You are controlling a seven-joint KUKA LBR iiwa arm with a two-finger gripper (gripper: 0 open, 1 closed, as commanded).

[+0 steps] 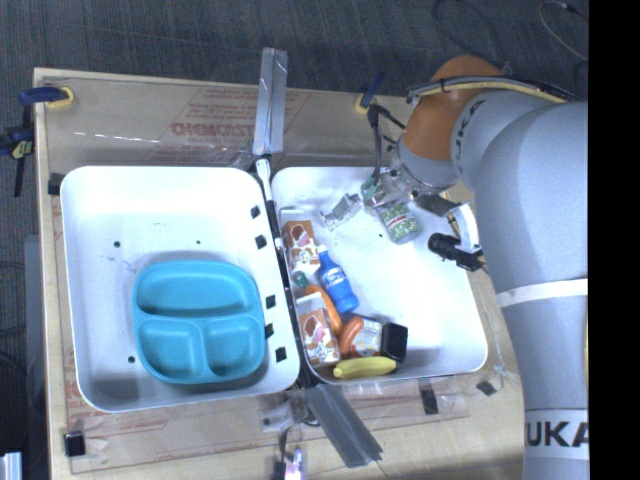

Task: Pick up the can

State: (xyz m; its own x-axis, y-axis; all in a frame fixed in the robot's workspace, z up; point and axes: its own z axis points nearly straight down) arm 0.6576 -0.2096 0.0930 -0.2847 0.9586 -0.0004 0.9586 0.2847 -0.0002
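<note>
The can (400, 221), small with a green and white label, lies tilted in the back right of the right bin (440, 318). My gripper (366, 200) hangs low over the bin's back edge, just left of and above the can and very close to it. The grey arm with its orange band (440, 118) comes in from the right and hides part of the gripper. Whether the can is in its grasp is unclear from this angle.
Along the right bin's left wall lie two juice cartons (300, 239) (318, 330) and a blue bottle (338, 284). A banana (365, 367) and a black box (393, 340) sit at its front. The left bin (100, 208) holds a blue divided tray (198, 320).
</note>
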